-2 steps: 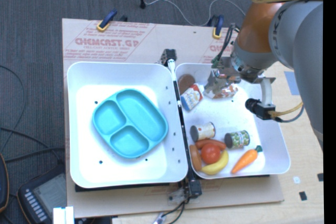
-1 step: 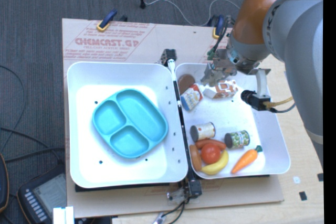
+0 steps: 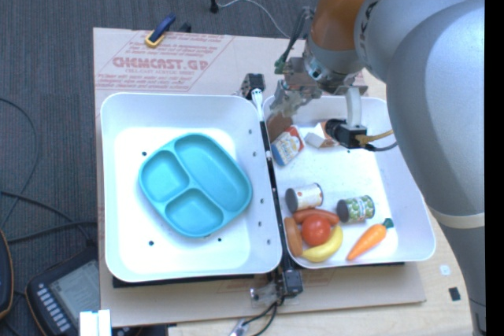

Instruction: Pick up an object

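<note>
grey arm (image 3: 425,35) bends down into the right bin (image 3: 409,240); tool (image 3: 285,108) above a glossy packet (image 3: 287,145), grip state unclear.

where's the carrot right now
The carrot lies in the right bin, near its front right corner in the camera view, just below the small green-labelled can and right of the banana and tomato.
</note>
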`<state>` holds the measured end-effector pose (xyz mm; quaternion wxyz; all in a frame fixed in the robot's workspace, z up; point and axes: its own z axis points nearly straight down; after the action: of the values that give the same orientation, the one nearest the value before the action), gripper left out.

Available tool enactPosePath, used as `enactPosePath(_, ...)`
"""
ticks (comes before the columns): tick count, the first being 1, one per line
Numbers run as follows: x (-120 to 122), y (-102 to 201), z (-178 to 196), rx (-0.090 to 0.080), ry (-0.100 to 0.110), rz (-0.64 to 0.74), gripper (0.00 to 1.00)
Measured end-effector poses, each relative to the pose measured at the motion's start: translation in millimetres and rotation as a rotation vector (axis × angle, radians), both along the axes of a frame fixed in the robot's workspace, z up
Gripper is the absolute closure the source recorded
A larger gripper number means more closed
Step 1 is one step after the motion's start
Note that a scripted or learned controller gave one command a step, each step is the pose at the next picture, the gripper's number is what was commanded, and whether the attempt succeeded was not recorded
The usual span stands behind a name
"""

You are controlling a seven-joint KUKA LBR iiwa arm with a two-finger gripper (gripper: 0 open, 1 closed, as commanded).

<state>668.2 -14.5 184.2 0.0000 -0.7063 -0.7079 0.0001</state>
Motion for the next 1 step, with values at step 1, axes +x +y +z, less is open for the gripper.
enactPosePath(1,0.1,37.8,19.2,0.0,-0.001,0.0,1.0)
